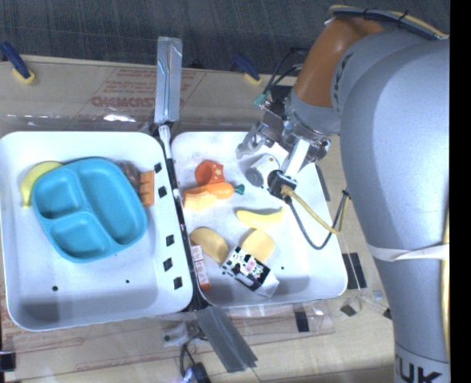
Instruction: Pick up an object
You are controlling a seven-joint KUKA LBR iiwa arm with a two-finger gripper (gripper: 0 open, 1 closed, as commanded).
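Note:
My gripper (257, 159) hangs over the upper middle of the right bin (319, 274), just right of an orange toy (210, 171). Nothing shows in its grasp. Below the toy lies a pale orange piece (204, 197), and a yellow banana-shaped piece (259, 213) lies under the gripper. Lower down are a tan rounded item (209, 243), a yellow wedge (259, 241) and a black-and-white patterned carton (249, 269).
The left bin (28, 294) holds a blue divided tray (92, 207), a yellow banana (33, 179) tucked under its upper left edge, and a brown and orange item (143, 184) at its right. A yellow cable (311, 223) droops from the wrist over the right bin.

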